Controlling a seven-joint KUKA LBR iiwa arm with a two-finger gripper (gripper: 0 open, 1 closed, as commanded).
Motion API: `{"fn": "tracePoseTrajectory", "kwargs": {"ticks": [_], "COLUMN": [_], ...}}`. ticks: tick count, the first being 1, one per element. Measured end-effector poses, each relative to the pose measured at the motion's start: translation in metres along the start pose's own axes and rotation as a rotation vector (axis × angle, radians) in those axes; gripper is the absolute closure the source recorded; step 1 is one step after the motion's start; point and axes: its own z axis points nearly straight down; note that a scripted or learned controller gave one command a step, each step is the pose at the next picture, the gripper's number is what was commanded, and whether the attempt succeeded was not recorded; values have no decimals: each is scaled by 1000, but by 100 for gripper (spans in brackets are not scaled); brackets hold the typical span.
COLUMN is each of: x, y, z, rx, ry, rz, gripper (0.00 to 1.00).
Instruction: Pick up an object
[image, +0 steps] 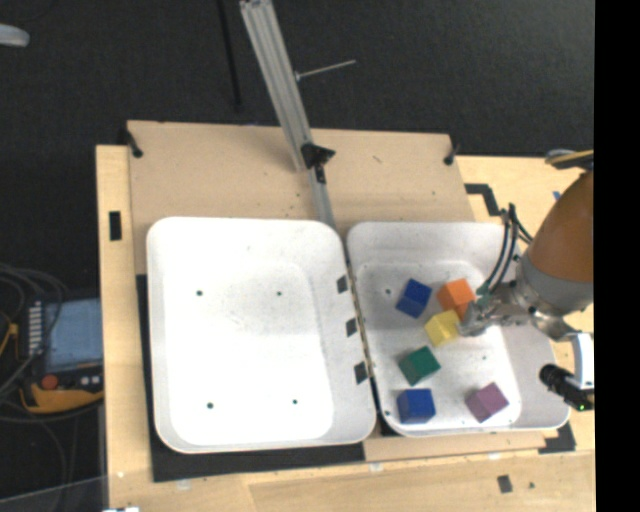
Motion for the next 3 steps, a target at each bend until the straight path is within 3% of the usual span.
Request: {"fn": "tracePoseTrajectory", "kwargs": {"ticks": [1,2,3], "x": [-9,-11,-12], "y": [11,13,15], "z": [-54,-103,-129], "rx": [14,14,17], "ry": [2,2,3], "rz": [-6,-8,-10], "gripper": [100,100,100]}}
